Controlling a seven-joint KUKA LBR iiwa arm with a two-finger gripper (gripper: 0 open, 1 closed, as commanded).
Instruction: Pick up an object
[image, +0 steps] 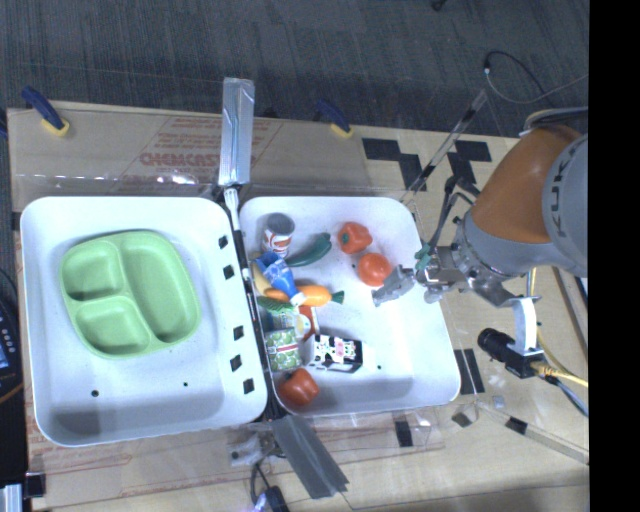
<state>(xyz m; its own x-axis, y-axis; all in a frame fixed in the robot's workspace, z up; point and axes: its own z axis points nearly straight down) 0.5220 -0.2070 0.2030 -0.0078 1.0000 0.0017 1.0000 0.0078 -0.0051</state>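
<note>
The tool (393, 287), grip state unclear, hangs just beside the tomato (374, 268) near the right bin's (425, 370) right wall, seemingly lining up a grasp.

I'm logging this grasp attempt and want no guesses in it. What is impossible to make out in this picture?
- Gripper finger state: blurred and small in the camera view.
- Whether it touches the lower tomato beside it: too blurred to tell.
- Print on the can: too small to read.
- Green packet and items along the right bin's left wall: piled up, partly overlapping each other.
</note>
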